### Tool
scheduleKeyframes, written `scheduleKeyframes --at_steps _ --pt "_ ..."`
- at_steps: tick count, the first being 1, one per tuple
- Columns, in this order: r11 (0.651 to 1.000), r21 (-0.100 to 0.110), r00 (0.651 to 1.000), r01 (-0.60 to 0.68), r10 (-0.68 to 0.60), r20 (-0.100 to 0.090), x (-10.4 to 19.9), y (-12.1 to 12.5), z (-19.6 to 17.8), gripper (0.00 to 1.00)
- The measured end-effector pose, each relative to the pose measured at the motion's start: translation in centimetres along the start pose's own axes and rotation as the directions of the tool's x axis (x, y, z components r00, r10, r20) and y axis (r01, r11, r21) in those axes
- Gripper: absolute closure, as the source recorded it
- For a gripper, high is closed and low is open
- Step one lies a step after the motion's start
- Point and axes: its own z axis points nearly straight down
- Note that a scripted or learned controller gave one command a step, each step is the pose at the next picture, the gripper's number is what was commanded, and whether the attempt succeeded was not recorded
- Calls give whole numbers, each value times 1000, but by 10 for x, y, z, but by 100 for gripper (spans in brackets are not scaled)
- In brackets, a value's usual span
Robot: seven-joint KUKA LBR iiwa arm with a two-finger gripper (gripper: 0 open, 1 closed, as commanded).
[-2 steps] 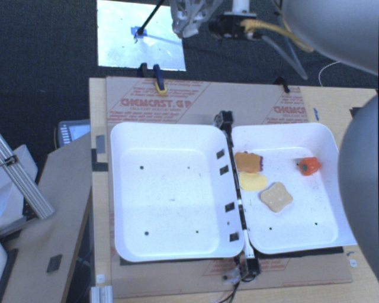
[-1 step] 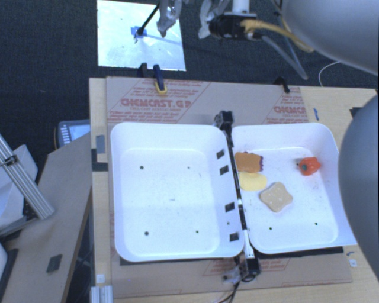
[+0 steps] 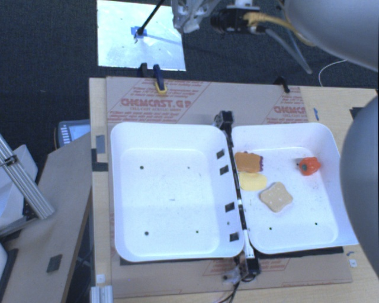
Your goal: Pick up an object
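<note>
Arm (image 3: pixel 349 148) blurred along right edge, tool (image 3: pixel 192 15) raised beyond bins, grip state unclear

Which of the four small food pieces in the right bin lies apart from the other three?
The orange-red piece, near the right wall of the right bin. The orange-brown piece, yellow piece and tan toast piece cluster close together by the divider.

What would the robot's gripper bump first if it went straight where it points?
Probably the shiny silver sheet on the floor. The grey metal gripper hangs above the sheet's right edge and seems to aim downward. Depth is unclear, so it could reach the dark carpet beside it instead.
</note>
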Motion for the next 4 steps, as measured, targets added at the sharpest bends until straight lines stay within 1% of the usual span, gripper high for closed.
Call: scheduleKeyframes --at_steps 1,2,3,4 --pt "1000 1 1000 1 -1 0 0 0 0 0" --pt "1000 -1 1000 5 -5 -1 1 0 -11 100" --pt "1000 17 1000 -19 19 5 -72 -143 53 100" --pt "1000 20 1000 -9 9 7 1 -73 235 100"
